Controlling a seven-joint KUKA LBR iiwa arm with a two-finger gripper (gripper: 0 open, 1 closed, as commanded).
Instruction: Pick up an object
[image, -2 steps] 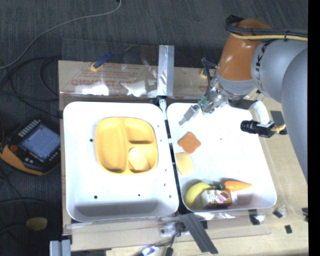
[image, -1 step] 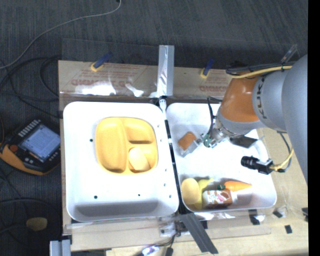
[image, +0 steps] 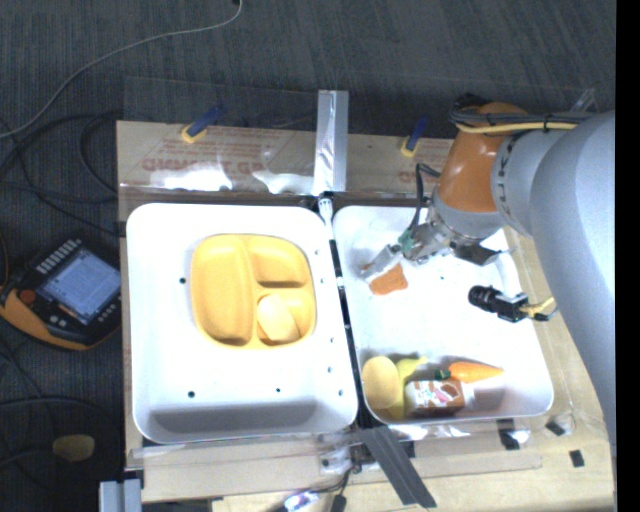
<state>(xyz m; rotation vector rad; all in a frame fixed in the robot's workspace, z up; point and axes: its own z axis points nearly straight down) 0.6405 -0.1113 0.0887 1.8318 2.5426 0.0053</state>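
**Desk:** Where is the arm on your feed?

**Operator:** I see the arm (image: 470, 185) reaching in over the far right corner of the right bin (image: 450, 335). The gripper (image: 384, 262) is low in that bin's far left part, close to the wall it shares with the left bin (image: 160, 385).

**Desk:** Is the pincer wide or narrow?

**Operator:** I cannot tell from this slant.

**Desk:** And the thing to pick?

**Operator:** The one nearest the gripper is a small orange piece (image: 389, 282). It lies on the bin floor, just on the near side of the gripper. I cannot make out whether the two touch.

**Desk:** Anything else in that bin?

**Operator:** Along its near edge I have a cluster. A pale yellow round thing (image: 378, 380) is at the near left corner, with something greenish (image: 411, 369) just beside it. Next comes a bottle with a red label (image: 437, 397), lying on its side. An orange carrot shape (image: 477, 372) touches the bottle's far side. All of these are well apart from the gripper.

**Desk:** The left bin?

**Operator:** A yellow compartment tray (image: 228, 290) sits around its middle, somewhat toward the far edge.
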